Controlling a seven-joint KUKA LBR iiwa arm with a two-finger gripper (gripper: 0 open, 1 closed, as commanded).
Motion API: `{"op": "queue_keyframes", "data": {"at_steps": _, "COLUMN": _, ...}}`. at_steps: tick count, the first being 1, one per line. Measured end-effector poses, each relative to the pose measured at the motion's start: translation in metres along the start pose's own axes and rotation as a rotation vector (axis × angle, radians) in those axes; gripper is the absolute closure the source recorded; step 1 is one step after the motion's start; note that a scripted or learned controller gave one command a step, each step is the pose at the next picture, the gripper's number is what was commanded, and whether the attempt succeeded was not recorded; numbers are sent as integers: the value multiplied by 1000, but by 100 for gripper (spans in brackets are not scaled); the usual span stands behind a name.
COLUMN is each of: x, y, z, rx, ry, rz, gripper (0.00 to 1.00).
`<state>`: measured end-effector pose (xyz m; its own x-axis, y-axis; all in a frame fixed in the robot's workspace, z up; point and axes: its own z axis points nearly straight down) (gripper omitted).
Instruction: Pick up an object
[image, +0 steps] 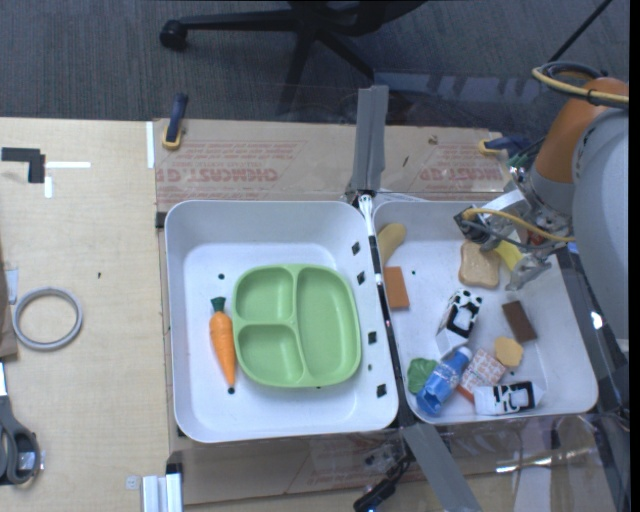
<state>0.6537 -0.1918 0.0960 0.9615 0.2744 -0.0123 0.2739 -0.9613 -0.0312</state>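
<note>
1. A slice of toast (479, 267) is seen in the upper part of the right bin (575, 400), and it is the object lying nearest to the gripper (500, 236).
2. The gripper is placed just above and to the right of the toast, over the right bin's far half; whether it is touching the toast cannot be told.
3. The state of the gripper, wide or narrow, cannot be made out, and nothing is seen to be held by it.
4. The grey arm (600, 190), with its orange band (568, 128), is brought in from the right edge.
5. Other objects are scattered in the right bin: a yellowish piece (391, 238) near the top left corner, an orange block (397, 288) below it, a black-and-white toy (461, 313) near the middle, a brown block (518, 320) to its right, and a tan round piece (509, 352) lower down.
6. Along the near side of that bin, a green item (421, 374), a blue bottle (441, 382), a patterned packet (482, 369) and a white-and-black item (507, 398) are gathered.
7. In the left bin (190, 400), a green divided plate (297, 325) is laid, with a carrot (223, 340) just beside its left edge.
8. A roll of tape (43, 318) is found on the bench (80, 240), well apart to the left.
</note>
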Motion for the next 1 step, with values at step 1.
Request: {"op": "queue_keyframes", "data": {"at_steps": 1, "x": -4, "y": 1, "z": 0, "rx": 2, "ry": 9, "rz": 53, "gripper": 0}}
